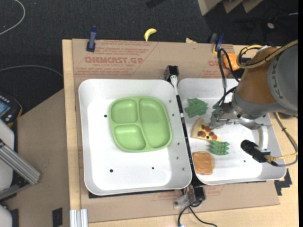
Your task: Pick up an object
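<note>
The likeliest target is the toy pizza slice (205, 131), which lies flat on the floor of the right bin (246, 171), toward its left wall, with the gripper (218, 120) hanging just beside its upper right edge. It looks like a thin, stiff plastic piece, light and probably a little slick, so a pinch across its narrow width near the crust end seems the safer hold; taken by the pointed tip it could easily slide out. Whether the gripper is spread or closed cannot be told, since the wrist hides that part, and nothing is visibly held. Around the slice sit other play-food pieces: a green leafy piece (196, 107) above it, a second green ridged piece (219, 148) just below and right, and a tan bread-like piece (203, 162) nearer the front, all close enough that a descent could nudge them. The grey arm (262, 86) with its orange band reaches in from the right. The left bin (94, 164) holds a green divided plate (140, 123), well apart from the action.
</note>
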You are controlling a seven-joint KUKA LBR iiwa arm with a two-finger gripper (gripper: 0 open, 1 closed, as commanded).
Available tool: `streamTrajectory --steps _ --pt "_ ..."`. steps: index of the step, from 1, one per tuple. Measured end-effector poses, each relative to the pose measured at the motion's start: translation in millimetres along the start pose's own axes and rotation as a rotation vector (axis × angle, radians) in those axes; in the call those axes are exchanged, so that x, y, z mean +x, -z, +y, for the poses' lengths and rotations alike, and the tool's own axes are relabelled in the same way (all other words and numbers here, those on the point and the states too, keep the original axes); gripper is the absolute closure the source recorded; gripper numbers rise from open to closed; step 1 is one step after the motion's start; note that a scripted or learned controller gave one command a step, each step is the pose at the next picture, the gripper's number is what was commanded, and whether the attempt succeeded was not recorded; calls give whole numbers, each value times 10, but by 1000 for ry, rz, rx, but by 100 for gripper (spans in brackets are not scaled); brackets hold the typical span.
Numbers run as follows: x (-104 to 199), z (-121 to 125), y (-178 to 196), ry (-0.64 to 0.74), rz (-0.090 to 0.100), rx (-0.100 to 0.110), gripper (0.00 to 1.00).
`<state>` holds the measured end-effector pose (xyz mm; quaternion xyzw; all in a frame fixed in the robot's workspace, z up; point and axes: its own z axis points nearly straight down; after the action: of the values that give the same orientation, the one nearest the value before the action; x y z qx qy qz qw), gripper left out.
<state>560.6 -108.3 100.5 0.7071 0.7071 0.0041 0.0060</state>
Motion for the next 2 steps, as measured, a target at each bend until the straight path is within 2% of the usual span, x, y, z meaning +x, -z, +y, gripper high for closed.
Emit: streamTrajectory --steps 1,2 --pt "712 -793 885 4 6 19 100" --pt "506 -767 2285 1 1 -2 100"
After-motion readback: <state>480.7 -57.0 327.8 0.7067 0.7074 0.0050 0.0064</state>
